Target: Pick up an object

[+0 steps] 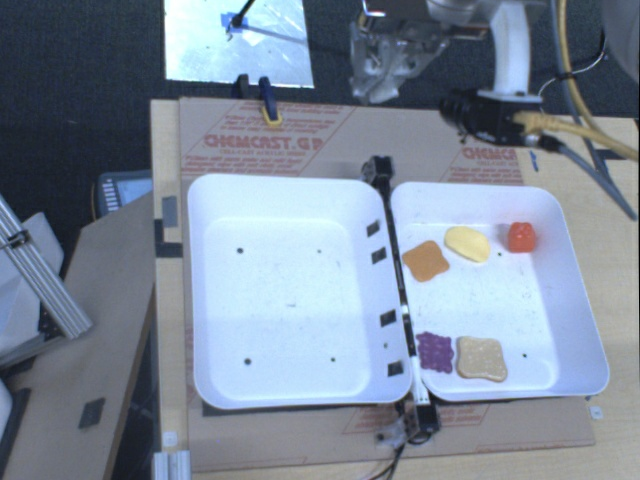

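Note:
The right bin (565, 298) holds several small objects. An orange flat piece (426, 261) lies near its left wall, with a yellow lump (467, 244) and a red piece (521, 236) to its right along the back. A purple piece (434, 351) and a tan toast-like slice (481, 359) lie at the front left. My gripper (378, 78) hangs high at the top of the view, beyond the bins' far edge and well away from all the objects.
The left bin (280, 288) sits beside the right one, joined by a black-clipped seam (393, 278). A brown cardboard sheet (320, 138) lies under both. Yellow cables (580, 133) run at the upper right. A shiny metal plate (238, 28) lies at the back left.

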